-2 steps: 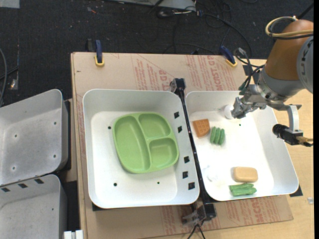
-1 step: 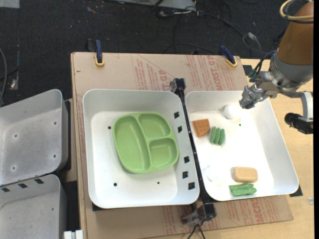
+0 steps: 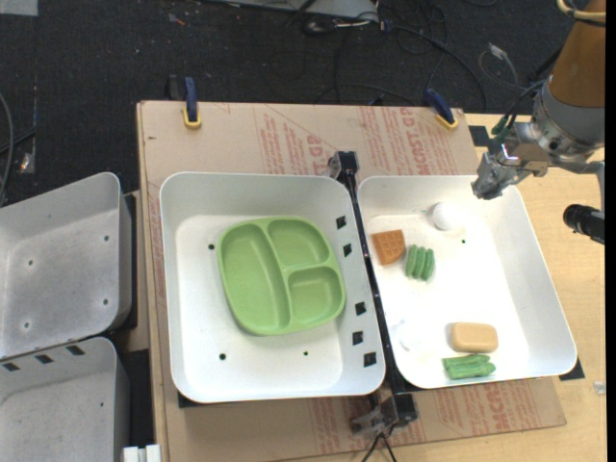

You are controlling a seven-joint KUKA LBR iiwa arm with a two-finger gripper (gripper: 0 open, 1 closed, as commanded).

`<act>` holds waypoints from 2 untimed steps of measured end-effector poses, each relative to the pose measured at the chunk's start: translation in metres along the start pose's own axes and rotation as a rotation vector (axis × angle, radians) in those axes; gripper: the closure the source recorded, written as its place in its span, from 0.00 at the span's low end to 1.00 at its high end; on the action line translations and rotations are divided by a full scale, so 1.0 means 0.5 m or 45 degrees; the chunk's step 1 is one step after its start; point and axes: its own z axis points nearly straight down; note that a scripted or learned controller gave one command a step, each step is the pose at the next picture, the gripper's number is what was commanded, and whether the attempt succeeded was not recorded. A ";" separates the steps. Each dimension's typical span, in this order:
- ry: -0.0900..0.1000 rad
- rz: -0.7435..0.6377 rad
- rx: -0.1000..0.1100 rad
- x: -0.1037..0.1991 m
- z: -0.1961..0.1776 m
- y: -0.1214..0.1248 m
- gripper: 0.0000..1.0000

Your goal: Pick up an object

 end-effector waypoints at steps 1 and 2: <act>0.002 -0.005 0.006 0.098 0.011 0.010 1.00; 0.003 -0.004 0.008 0.185 0.047 0.001 1.00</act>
